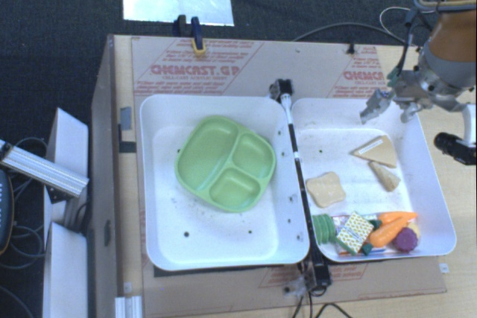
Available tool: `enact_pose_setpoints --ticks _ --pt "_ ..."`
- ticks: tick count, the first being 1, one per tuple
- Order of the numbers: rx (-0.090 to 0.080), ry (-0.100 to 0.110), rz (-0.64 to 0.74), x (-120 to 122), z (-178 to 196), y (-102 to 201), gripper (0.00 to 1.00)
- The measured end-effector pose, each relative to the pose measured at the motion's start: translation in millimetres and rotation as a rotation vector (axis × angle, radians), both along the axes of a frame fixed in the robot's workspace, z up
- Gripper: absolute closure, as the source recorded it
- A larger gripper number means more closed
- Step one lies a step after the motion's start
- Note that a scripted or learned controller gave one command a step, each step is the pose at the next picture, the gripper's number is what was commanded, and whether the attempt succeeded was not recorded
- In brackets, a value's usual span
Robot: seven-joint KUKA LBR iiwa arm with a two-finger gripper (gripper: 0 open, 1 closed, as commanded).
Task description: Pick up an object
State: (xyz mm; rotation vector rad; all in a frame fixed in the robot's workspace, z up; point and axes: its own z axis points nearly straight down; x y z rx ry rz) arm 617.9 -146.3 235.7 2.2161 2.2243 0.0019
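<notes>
My gripper (390,109) hangs over the far edge of the right bin (432,182), its two fingers (372,107) spread open with nothing between them. Just below it in that bin lies a tan triangular sandwich wedge (378,151), and a smaller tan wedge (385,176) lies beside that. A toast slice (326,189) rests nearer the divider. Along the bin's near edge are a green ridged piece (323,227), a patterned green and yellow block (356,231), an orange carrot (390,226) and a purple piece (406,238).
The left bin (160,160) holds a light green divided plate (226,164). A black rail (294,160) runs between the two bins. Cables trail over the bench behind the right bin, and the arm's orange band (455,33) is at the right.
</notes>
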Motion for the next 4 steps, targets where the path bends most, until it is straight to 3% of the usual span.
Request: enact_pose_setpoints --ticks 1,2,3,4 --pt "0.000 0.005 -0.003 -73 -122 -47 0.00" --pt "0.000 0.001 0.000 -21 -151 -60 0.00" --pt "-0.001 -0.003 0.001 -20 -140 -60 1.00" --pt "-0.001 -0.003 0.001 -20 -140 -60 0.00"
